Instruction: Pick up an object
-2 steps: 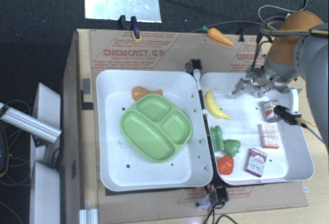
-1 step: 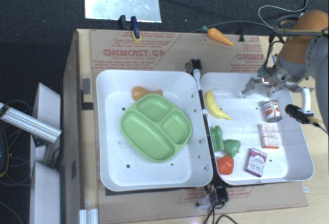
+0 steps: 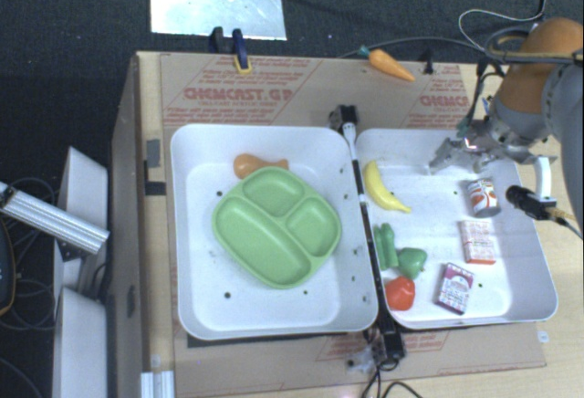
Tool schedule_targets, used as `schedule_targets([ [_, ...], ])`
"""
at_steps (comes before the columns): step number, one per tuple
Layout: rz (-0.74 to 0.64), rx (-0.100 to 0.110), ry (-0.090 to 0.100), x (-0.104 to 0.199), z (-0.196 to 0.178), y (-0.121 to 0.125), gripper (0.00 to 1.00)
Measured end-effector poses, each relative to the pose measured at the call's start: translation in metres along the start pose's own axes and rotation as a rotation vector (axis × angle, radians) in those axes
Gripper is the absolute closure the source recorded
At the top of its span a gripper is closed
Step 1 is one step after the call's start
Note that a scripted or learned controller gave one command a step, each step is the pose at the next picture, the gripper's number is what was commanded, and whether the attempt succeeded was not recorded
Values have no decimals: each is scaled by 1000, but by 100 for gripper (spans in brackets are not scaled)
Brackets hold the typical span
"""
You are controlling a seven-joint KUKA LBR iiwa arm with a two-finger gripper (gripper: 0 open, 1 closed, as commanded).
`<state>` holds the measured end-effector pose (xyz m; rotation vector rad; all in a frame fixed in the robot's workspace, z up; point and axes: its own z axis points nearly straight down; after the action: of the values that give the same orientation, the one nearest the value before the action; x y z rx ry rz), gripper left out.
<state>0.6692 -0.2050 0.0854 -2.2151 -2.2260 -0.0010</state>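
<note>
Green tray (image 3: pixel 276 225) crowding left bin (image 3: pixel 196 204)

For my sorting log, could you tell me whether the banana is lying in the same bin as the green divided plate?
No, the banana lies in the right bin, while the green divided plate sits in the left bin.

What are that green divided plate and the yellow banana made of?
The green divided plate looks like moulded plastic: one even matte colour, with soft rounded compartment rims. The banana is probably a plastic toy, uniformly bright yellow and smooth, though real fruit can't be ruled out.
</note>
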Motion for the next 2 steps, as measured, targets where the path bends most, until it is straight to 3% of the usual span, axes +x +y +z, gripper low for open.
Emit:
schedule_targets([
  [1,0,0,0,0,0,0,0],
  [2,0,-4,-2,37,0,0,0],
])
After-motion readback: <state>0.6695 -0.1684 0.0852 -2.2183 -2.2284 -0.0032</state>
